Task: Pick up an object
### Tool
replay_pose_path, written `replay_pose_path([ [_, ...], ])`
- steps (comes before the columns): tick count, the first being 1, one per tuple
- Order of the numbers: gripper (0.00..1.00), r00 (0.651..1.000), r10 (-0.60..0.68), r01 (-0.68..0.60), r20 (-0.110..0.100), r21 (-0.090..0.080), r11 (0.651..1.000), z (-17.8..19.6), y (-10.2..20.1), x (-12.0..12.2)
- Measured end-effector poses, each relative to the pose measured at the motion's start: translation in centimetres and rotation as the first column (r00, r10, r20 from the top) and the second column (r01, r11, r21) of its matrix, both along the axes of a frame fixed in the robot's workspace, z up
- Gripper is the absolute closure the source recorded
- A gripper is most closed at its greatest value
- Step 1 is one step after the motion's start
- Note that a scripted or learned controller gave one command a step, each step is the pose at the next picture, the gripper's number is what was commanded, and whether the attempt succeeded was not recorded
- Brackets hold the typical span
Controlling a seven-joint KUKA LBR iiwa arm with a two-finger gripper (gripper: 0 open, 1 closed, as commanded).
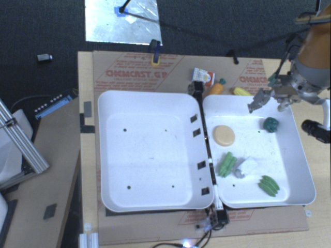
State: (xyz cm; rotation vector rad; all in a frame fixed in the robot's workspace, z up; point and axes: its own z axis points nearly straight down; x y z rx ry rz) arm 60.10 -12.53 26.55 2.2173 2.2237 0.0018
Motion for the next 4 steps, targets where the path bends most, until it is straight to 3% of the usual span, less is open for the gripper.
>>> replay_pose_path([
  [1, 1.0, 1.0, 0.003, -0.003, 0.003, 0.0, 1.0, 1.1, 0.0, 0.1],
  [2, 1.0, 1.0, 0.004, -0.004, 0.015, -0.002, 1.0, 12.5, 1.0, 1.2],
  [3, 1.0, 1.0, 0.002, -0.002, 0.02, -0.004, 1.0, 26.9, 1.2, -2.5],
  [4, 1.0, 1.0, 0.003, -0.003, -0.001, 0.002, 1.0, 23.4, 4.5, -11.7],
])
